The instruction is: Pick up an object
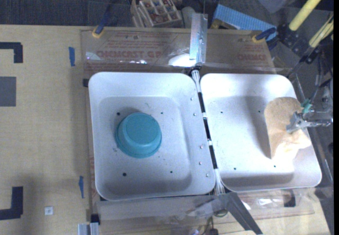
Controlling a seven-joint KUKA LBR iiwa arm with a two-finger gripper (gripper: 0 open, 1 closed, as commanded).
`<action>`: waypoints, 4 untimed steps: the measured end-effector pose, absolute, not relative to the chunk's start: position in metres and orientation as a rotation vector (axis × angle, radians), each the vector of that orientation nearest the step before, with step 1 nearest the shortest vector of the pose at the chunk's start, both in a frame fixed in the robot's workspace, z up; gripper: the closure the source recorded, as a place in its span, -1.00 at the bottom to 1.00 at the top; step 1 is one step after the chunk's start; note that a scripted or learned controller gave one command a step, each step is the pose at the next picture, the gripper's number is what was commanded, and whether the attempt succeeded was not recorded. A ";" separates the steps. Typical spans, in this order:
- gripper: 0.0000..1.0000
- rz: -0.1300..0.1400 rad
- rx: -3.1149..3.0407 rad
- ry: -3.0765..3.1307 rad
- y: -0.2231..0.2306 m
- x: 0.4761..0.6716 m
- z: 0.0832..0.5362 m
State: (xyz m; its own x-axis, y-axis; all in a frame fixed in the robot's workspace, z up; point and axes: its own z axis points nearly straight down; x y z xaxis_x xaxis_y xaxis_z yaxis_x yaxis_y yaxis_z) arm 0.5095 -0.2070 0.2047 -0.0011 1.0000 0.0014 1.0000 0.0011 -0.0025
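Pick not completed: nothing lifted, no object seen between fingers.

Left bin: teal bowl, upside down on floor, left of centre, untouched.

Right bin: tan cloth-like object against right wall. Gripper at cloth's right edge, touching or just above; released or clenched, cannot tell.

Far: cardboard and clutter behind bins. No obstruction apart from bin wall beside cloth.

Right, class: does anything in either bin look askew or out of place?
Slightly. The tan sponge-like piece in the right bin rides up the bin's sloping right wall rather than lying flat, with the gripper at it. The teal bowl sits upside down in the left bin.
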 end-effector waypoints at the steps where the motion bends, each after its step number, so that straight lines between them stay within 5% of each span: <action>1: -1.00 0.000 -2.052 -2.378 -0.163 0.517 0.106; 2: -1.00 -0.009 -1.907 -2.519 -0.126 0.535 0.094; 3: 1.00 -0.013 -1.916 -2.518 -0.128 0.536 0.105; 4: 1.00 0.000 -1.961 -2.456 -0.027 0.611 0.195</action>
